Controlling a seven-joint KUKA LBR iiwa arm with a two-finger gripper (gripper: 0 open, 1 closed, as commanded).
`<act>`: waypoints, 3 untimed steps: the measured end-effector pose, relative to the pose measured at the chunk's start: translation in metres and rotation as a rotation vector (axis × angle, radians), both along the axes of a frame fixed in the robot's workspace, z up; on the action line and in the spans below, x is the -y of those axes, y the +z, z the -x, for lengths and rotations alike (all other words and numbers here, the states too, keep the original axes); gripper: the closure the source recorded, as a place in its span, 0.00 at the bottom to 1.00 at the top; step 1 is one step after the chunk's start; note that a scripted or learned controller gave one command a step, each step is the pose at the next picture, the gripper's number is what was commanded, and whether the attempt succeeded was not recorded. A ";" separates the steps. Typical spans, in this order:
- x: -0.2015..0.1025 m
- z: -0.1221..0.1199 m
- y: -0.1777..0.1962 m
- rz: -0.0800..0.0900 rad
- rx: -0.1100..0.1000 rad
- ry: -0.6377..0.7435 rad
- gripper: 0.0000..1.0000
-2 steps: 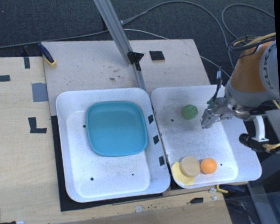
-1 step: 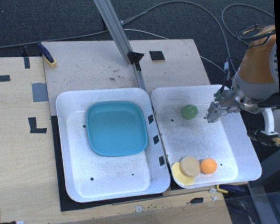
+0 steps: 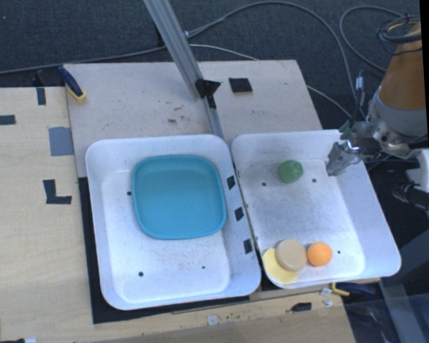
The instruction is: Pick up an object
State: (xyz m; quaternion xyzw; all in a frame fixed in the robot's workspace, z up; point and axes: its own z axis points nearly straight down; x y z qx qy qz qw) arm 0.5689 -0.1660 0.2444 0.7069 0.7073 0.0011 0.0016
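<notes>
Three small objects are seen in the right bin (image 3: 364,215): a green ball (image 3: 291,171) far, an orange ball (image 3: 319,254) and beige disc (image 3: 291,255) near. The gripper (image 3: 338,160) hovers at the far right rim, nothing held; finger spread cannot be told. Approach is judged in hand; descent over the green ball is called for.

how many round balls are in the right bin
2: a green ball near the bin's far middle, and an orange ball at the near edge beside a tan disc.

Pale wooden bench (image 3: 29,239) with black tape marks, dark carpet (image 3: 58,28) behind, loose cables (image 3: 276,9), slanted metal pole (image 3: 180,48).
</notes>
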 end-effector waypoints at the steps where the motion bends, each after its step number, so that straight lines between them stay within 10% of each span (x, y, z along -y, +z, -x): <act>1: -0.048 -0.018 -0.013 -0.002 -0.005 0.004 1.00; 3: -0.153 -0.043 -0.014 -0.002 -0.004 0.004 1.00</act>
